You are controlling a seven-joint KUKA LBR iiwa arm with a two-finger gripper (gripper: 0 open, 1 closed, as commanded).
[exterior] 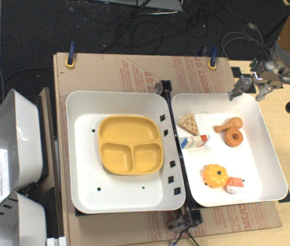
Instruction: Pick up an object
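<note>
In the left bin (78,137) lies a yellow divided tray (131,144). The right bin (268,152) holds a wedge-shaped cracker (188,123), a small carton (194,141), an orange drumstick (229,124), a donut (233,137), a yellow pumpkin (215,176) and a strawberry piece (233,185). My jaws (249,92) hang spread open, gripping nothing, over that bin's far right corner.
</note>
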